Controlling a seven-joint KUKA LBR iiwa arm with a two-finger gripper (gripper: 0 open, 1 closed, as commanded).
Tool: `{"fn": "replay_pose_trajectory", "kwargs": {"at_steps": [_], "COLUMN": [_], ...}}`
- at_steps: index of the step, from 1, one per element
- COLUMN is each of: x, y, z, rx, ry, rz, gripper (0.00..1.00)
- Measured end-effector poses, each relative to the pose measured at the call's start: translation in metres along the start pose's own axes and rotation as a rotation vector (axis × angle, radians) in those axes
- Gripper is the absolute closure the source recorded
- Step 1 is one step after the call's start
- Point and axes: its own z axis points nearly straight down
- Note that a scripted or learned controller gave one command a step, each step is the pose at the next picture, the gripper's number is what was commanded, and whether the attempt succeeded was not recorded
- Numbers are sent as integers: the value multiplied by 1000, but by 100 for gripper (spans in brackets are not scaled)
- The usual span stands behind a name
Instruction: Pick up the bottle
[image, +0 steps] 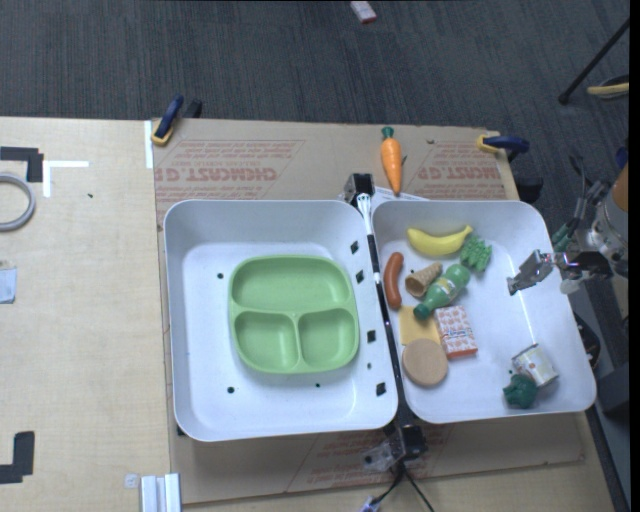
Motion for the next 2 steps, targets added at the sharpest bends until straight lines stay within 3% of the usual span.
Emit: {"fn": "replay_pose_trajectory", "kwargs": {"at_steps": [1, 2], "x": [0, 139], "y": [0, -54], "z": [-10, -67], "rx": [-1, 1], "ry": [-1, 0], "rz": [-2, 271], "gripper": [100, 100]}}
